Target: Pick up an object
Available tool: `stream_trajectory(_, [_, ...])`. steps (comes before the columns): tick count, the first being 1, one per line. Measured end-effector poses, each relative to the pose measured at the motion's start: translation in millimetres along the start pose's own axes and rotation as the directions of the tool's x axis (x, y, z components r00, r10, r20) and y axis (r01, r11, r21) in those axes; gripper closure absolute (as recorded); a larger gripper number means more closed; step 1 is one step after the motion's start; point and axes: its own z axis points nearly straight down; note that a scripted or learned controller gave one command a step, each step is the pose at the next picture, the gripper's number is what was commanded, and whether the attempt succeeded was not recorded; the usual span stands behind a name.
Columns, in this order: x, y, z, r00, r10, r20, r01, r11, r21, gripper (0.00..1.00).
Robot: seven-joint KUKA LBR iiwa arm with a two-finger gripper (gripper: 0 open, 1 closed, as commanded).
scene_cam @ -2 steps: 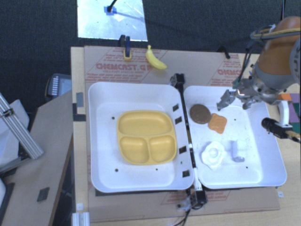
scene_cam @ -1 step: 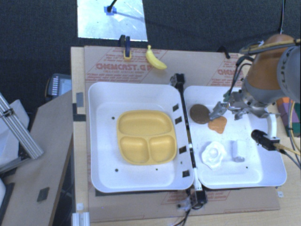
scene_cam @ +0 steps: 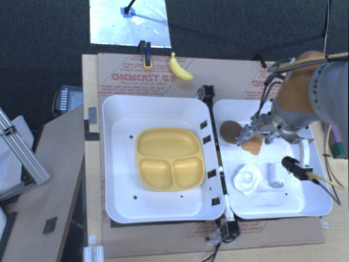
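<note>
So the arm comes in from 3 o'clock and the gripper is down low over the right bin, in the bin's 10 o'clock part. Honestly can't tell if the gripper is spread or closed from this angle, the wrist hardware blocks it.

Closest thing to it is an orange wedge, poking out right at the gripper's 6 o'clock. It looks like they're touching, or very nearly. No way to say if it's actually being pinched or is just lying on the bin floor under the gripper.

Other stuff in that bin:
- a brown disc lying flat, just beside the gripper at its 9 o'clock, near the bin's left wall
- a white lump, roundish, at the bin's 8 o'clock
- a small grey piece just right of the lump, about 6 o'clock from the bin's middle, apart from the lump

The left bin has a yellow tray with three compartments sitting pretty much dead centre: one big section on the 12 o'clock side and two smaller ones on the 6 o'clock side.

Outside the bins, a banana lies on the board at 12 o'clock from the left bin, with a yellow and black clamp just to its left on the board's edge.
</note>
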Motion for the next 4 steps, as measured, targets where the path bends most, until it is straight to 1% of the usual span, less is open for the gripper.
stream_trajectory(1, [-1, 1, -13, 1.000, 0.000, 0.002, 0.000, 1.000, -0.005, 1.00])
stream_trajectory(2, [0, 6, -57, 1.000, -0.003, 0.002, 0.003, 1.000, -0.008, 1.00])
stream_trajectory(3, [2, 17, -109, 1.000, -0.004, 0.002, 0.004, 1.000, -0.009, 1.00])
stream_trajectory(4, [2, 18, -157, 1.000, -0.004, 0.002, 0.004, 1.000, -0.008, 1.00])
